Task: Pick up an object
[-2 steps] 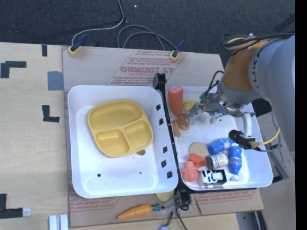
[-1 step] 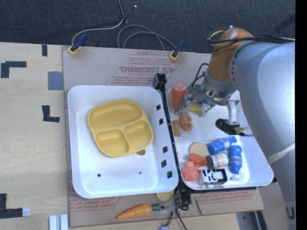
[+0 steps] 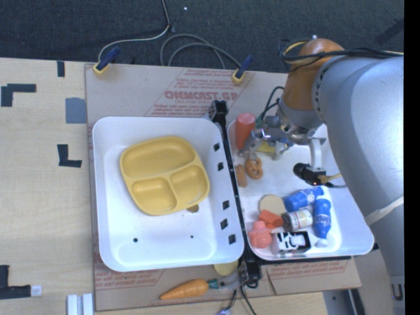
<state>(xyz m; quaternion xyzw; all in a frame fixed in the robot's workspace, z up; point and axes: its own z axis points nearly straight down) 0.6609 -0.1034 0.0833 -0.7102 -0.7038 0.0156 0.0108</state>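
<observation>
Red and upright, a small cylinder (image 3: 245, 128) stands at the far left corner of the right bin (image 3: 354, 231), close against the divider between the two bins, with an orange-brown lump (image 3: 253, 168) lying just in front of it. The gripper (image 3: 270, 141) hangs just beside the cylinder on its right, low over the bin; how its jaws stand I cannot tell, and nothing shows between them. Nearer the front of the same bin lie a tan disc (image 3: 272, 203), blue bottles (image 3: 314, 209), a pink block (image 3: 261, 233) and a black-and-white piece (image 3: 293, 240), crowded together. The left bin (image 3: 105, 176) holds a yellow divided plate (image 3: 164, 173). Both bins rest on a sheet of printed cardboard (image 3: 190, 97) clamped at its far edge, laid on a pale wooden bench (image 3: 39, 195) marked with dark tape. A toy carrot (image 3: 185, 289) lies on the cardboard before the bins. Beyond the bench, dark carpet (image 3: 79, 12) carries a loose white cable (image 3: 164, 28).
</observation>
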